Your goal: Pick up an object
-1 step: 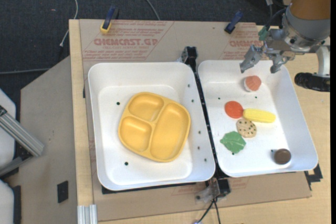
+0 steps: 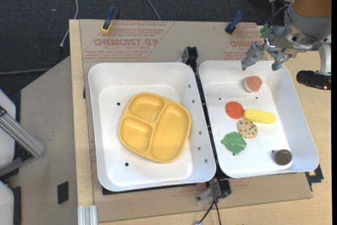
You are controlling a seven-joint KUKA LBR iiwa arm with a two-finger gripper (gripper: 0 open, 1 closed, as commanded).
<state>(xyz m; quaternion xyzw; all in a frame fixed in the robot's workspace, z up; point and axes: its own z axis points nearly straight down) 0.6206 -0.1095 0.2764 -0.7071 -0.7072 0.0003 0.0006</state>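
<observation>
- Jaws spread wide and holding nothing: the gripper (image 2: 264,58) hangs over the far rim of the right bin (image 2: 303,129), fingers pointing down.
- Just below the jaws, toward the camera and slightly right, lies a round pink piece (image 2: 254,83), the nearest thing to grasp.
- Farther toward the camera: a red disc (image 2: 235,109), a yellow corn (image 2: 259,116) lying lengthwise left to right, a cookie (image 2: 246,128), a green leaf (image 2: 233,143), a brown ball (image 2: 283,156).
- Left bin (image 2: 102,129) holds a yellow plate (image 2: 155,127).

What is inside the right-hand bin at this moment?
The right bin holds six small items: a pink-orange piece, an orange disc, a yellow corn-like piece, a speckled cookie, a green leaf and a brown ball. The gripper covers part of the far rim.
</observation>
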